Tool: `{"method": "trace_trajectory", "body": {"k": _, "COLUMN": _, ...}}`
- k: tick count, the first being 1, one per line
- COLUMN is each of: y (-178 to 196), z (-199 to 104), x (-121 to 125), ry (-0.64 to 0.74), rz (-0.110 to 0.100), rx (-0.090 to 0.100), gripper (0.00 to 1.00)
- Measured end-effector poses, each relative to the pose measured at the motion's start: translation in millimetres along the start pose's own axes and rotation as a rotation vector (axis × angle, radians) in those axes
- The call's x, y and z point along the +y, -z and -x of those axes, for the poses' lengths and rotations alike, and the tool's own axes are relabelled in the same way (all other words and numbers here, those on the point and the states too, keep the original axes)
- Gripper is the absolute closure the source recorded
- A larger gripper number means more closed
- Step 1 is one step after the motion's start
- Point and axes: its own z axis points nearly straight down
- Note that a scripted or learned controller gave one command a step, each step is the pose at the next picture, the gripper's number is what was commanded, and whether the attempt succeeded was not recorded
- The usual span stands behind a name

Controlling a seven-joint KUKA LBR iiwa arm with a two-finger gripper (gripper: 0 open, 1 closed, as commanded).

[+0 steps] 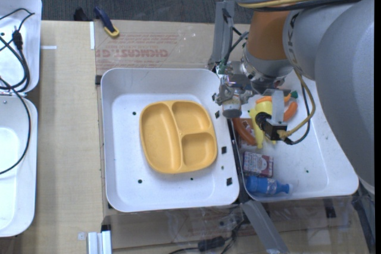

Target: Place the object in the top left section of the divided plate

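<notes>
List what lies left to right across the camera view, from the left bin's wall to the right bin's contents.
Left bin → yellow divided plate → hand → blue bottle.

The scene is lit evenly and brightly from above, with only soft, faint shadows cast inside the left bin point(119, 146). Mild glare is seen on the grey arm point(339, 62) and its orange band point(277, 21). Fine detail is softened throughout, and small items in the right bin point(321, 169) are rendered indistinctly.
</notes>
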Motion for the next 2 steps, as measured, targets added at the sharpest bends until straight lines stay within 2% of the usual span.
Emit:
{"method": "trace_trajectory", "body": {"k": 1, "y": 0.1, "z": 0.0, "x": 0.0, "ry": 0.000, "rz": 0.000, "rx": 0.000, "gripper": 0.00}}
{"method": "trace_trajectory", "body": {"k": 2, "y": 11.9, "z": 66.3, "x": 7.1, "ry": 0.134, "rz": 0.002, "rx": 0.000, "gripper": 0.00}}
